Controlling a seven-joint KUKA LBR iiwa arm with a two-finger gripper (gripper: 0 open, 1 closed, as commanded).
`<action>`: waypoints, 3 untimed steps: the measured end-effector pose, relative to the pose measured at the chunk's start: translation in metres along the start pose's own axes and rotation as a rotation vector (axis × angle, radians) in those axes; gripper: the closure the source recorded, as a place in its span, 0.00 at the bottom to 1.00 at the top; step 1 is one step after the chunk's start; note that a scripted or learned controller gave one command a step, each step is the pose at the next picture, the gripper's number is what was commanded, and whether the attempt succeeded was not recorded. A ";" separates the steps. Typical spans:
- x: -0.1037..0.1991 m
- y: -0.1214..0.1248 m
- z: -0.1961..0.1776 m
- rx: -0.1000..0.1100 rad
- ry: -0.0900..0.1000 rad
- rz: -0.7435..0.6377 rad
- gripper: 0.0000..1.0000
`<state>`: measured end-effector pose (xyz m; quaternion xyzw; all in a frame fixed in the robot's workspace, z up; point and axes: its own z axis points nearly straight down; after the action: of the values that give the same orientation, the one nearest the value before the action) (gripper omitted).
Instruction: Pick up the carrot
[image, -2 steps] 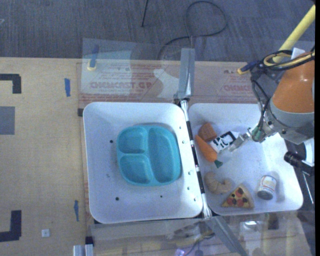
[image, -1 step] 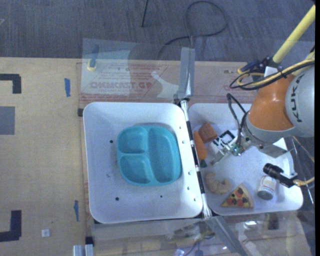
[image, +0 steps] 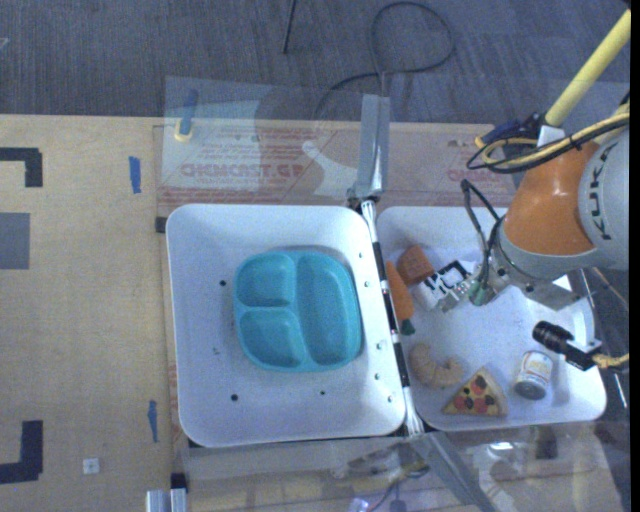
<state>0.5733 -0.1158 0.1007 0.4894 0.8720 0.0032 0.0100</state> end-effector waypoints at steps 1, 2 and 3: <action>0.076 0.025 -0.085 0.015 0.012 0.237 1.00; 0.175 0.014 -0.104 0.014 0.016 -0.140 1.00; 0.173 0.014 -0.114 0.011 0.015 -0.133 1.00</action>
<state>0.4933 0.0394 0.2126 0.4303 0.9027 0.0013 0.0011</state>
